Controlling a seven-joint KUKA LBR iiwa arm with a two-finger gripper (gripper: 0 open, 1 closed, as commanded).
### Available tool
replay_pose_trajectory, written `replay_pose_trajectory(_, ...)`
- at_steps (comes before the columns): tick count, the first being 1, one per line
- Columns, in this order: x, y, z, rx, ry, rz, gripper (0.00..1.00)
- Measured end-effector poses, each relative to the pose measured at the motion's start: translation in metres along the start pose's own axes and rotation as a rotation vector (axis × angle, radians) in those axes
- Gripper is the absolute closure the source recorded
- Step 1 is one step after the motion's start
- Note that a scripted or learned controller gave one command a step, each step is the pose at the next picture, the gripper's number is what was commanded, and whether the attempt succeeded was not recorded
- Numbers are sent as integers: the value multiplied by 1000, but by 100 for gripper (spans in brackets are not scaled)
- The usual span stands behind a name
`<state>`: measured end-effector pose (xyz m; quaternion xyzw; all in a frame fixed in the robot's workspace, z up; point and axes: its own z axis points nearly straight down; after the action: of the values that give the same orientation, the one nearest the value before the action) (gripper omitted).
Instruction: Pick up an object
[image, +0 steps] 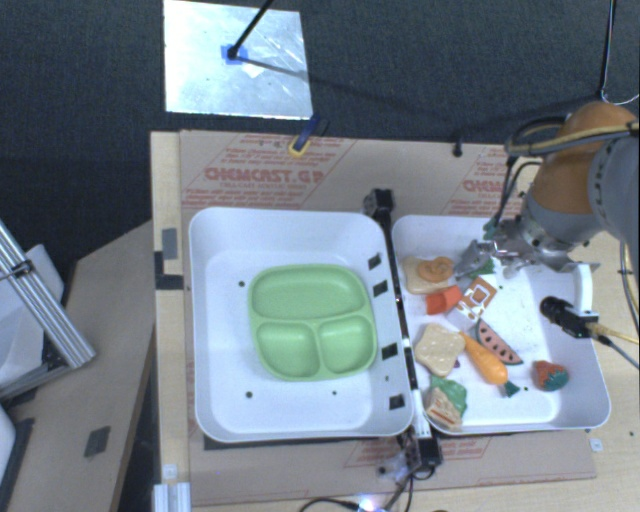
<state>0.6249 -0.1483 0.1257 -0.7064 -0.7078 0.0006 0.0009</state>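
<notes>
While the arm (585, 175) reaches in from the right over the right bin (590, 400), its gripper (478, 262) hangs low near that bin's back left corner, just beside a round toy biscuit (434, 270). Whether its fingers are spread or closed cannot be told from this view, and nothing can be seen between them. Toy food lies scattered in the same bin: an orange block (445, 298), a slice of bread (438, 348), a carrot (485, 360), a watermelon slice (498, 343), a strawberry (549, 375) and a sandwich (446, 400) near the front. In the left bin (215, 400) sits a green divided plate (311, 320).
</notes>
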Motion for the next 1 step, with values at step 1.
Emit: replay_pose_trajectory(1,0,1,41,-4,-1,1,0)
